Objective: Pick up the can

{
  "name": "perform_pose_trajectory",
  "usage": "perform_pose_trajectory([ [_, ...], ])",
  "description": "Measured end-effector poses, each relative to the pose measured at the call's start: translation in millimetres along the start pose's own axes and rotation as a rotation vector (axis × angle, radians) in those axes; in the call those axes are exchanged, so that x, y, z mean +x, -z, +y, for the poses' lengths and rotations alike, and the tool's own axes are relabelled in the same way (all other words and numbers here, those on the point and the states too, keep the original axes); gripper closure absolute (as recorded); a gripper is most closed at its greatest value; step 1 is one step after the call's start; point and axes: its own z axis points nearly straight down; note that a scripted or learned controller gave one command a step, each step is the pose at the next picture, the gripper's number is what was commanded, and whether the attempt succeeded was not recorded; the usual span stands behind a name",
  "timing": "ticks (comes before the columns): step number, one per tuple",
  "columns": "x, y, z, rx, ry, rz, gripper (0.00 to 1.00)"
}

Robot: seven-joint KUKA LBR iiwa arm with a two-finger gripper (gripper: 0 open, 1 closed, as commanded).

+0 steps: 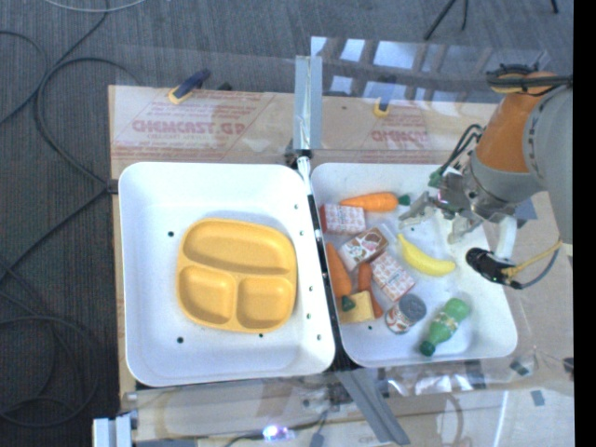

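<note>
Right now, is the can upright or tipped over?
Tipped: the can lies with its round end facing the camera, beside the green bottle.

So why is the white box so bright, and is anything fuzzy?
In the camera view, light bounces hard off the white right bin and left bin, washing out their floors. The can and banana look sharp enough; the gripper looks slightly soft, its details hard to make out.

Grey arm (pixel 559 147), orange band above wrist; metal end effector (pixel 445 208); black and yellow cables.
</note>
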Motion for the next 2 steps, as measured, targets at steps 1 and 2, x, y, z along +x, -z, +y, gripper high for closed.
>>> perform_pose_trajectory([
  [1,-16.0,-30.7,-48.4,-0.021,0.249,-0.002,0.0],
  [2,-0.6,-30.4,-107.6,-0.028,0.028,-0.002,0.0],
])
